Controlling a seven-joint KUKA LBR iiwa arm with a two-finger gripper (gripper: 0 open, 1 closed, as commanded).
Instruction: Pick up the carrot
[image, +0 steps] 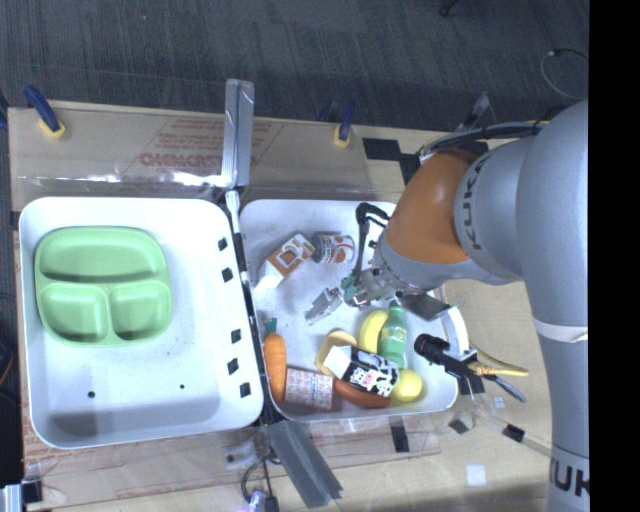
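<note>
The carrot (275, 364) is orange with a small green top. It lies lengthwise against the left wall of the right bin (300, 215), near the front corner, with its lower end touching a brown-labelled can (308, 388). My gripper (324, 303) hangs over the middle of the right bin, up and to the right of the carrot and apart from it. Its silver fingers (318, 309) point down-left, open with nothing between them. The grey arm with its orange band (432, 215) covers the bin's right side.
Near the gripper lie a brown carton (290, 256) and a small can (336, 247). Yellow fruit (372, 330), a green bottle (395, 338), a cow-patterned carton (369, 379) and a red sausage (358, 396) crowd the front right. The left bin (60, 420) holds a green divided tray (102, 283).
</note>
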